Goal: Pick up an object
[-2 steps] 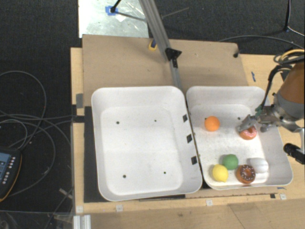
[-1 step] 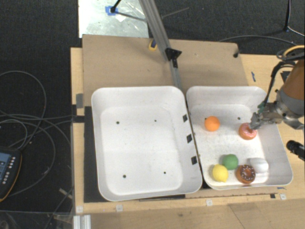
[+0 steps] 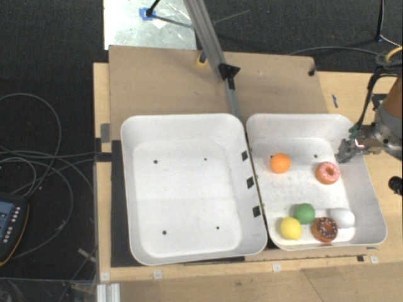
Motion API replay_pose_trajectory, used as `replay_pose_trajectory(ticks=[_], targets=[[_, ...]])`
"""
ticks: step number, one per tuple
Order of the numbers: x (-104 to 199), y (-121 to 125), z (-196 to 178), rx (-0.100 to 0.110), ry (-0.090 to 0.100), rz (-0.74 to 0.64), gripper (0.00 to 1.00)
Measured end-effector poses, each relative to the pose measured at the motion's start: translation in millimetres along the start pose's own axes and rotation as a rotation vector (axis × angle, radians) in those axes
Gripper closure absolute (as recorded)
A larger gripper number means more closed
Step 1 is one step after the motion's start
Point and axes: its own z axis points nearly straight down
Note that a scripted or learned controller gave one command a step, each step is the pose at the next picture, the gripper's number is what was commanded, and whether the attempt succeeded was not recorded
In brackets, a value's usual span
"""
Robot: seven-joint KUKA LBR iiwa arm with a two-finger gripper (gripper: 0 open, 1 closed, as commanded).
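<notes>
A pale wooden bench [image 3: 189, 83] sits on dark carpet [image 3: 50, 49], and black cables [image 3: 38, 162] loop over the floor off its left side, down to a dark handset [image 3: 11, 222] cut by the frame edge. Behind the bench lies a shiny metal plate [image 3: 135, 11] with a scrap of blue tape [image 3: 146, 13], and a grey pole [image 3: 208, 36] slants down from there to the far edge of the bins. Take the right bin [image 3: 296, 128] as our landmark: to its left, joined by black clips, lies the left bin [image 3: 182, 187], bare white with a few dark dots. Inside the right bin, an orange ball [image 3: 281, 163] lies near the middle, a pink doughnut [image 3: 327, 173] toward the right wall, and along the near wall cluster a yellow ball [image 3: 291, 228], a green ball [image 3: 305, 213], a chocolate doughnut [image 3: 325, 229] and a white ball [image 3: 343, 218], this last pale against the plastic and hard to outline. The gripper [image 3: 347, 151] hangs over the right bin's right rim, just up and right of the pink doughnut, apart from it, nothing seen between its fingers. Whether those fingers are spread or closed, I cannot tell; they read as a small dark blur. The arm [image 3: 385, 128] is cut off by the frame edge.
</notes>
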Motion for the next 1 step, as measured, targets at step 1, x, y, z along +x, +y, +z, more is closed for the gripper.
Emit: replay_pose_trajectory(ticks=[1], targets=[[3.9,-2.9,-45.9,0.000,0.000,-0.001,1.00]])
